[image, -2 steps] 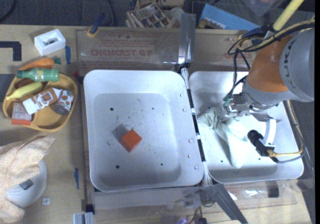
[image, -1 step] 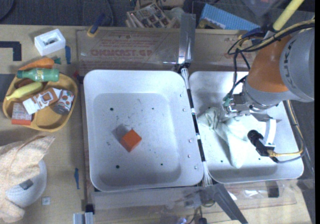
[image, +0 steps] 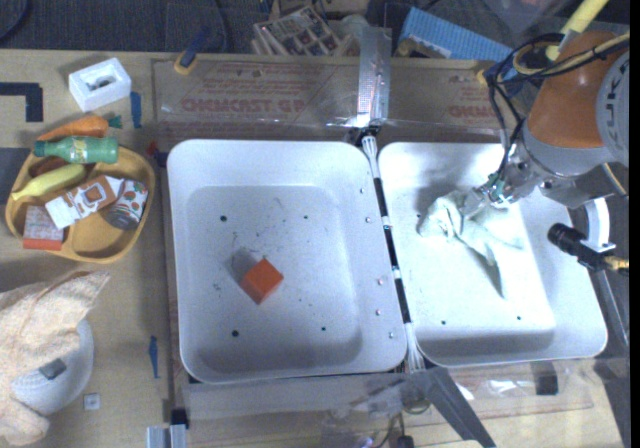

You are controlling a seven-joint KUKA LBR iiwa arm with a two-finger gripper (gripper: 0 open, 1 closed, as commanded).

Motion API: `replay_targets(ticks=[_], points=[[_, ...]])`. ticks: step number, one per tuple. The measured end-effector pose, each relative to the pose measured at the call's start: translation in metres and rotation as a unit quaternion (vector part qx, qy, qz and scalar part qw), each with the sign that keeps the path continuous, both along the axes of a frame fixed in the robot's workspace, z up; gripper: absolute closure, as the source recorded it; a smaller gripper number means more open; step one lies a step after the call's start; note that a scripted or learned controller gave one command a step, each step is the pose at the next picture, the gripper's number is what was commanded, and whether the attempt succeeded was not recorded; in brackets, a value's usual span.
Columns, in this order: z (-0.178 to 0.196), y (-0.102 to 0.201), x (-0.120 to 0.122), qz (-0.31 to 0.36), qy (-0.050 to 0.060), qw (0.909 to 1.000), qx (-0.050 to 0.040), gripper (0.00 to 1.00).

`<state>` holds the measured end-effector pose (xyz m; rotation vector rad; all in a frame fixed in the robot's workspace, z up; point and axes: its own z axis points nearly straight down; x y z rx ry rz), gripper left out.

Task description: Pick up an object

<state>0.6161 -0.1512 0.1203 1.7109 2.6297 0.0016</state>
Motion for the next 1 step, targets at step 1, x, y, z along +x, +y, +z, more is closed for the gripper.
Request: replay_targets(ticks=[1], points=[[-0.0249, 0.0165, 0.0381, -0.046, -0.007, 0.9989, -0.0015, 0.0]])
